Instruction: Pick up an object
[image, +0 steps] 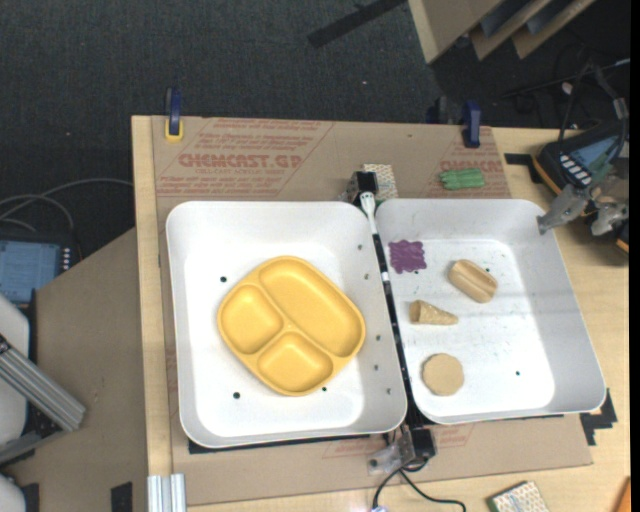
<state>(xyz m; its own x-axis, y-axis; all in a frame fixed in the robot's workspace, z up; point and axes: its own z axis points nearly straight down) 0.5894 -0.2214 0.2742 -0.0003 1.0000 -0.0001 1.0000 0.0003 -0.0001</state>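
Observation:
The right bin (560, 330) holds a purple scrap (406, 256), a tan bread roll (472, 280), a pale wedge (432, 314) and a round brown cookie (442, 374). At the view's right edge, just past the right bin's far right corner, my gripper (582, 212) hangs open with nothing between its fingers. It is well to the right of and beyond the roll, apart from every object.
A yellow three-part plate (290, 322) lies in the left bin (200, 250). A green object (462, 180) rests on the cardboard behind the right bin, near a blue clamp (471, 124). Dark equipment (580, 160) sits by the gripper.

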